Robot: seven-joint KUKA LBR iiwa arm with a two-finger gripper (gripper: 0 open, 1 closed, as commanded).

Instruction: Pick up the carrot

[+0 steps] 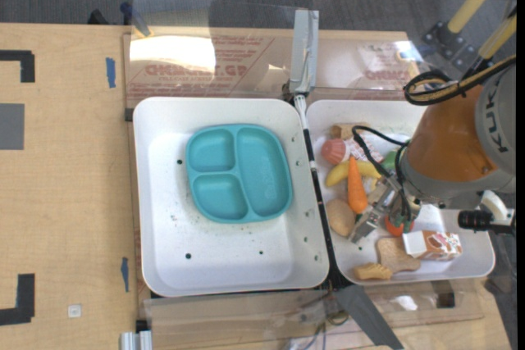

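The carrot (356, 187), a short orange toy with a green top, lies in the right bin (480, 262) near its left wall, pointing roughly toward the front. My gripper (373, 217) hangs low over that bin, just right of the carrot's lower end and slightly nearer the front. It is close beside the carrot, and nothing shows held in it. The orange-banded wrist (447, 147) covers the middle of the bin behind it.
Around the carrot lie a pink-red fruit (333, 150), a yellow banana (343, 173), a tan roll (340, 217), a toast slice (397, 255), a cookie (373, 272) and a small carton (436, 243). A teal divided plate (239, 173) sits in the left bin (164, 258).
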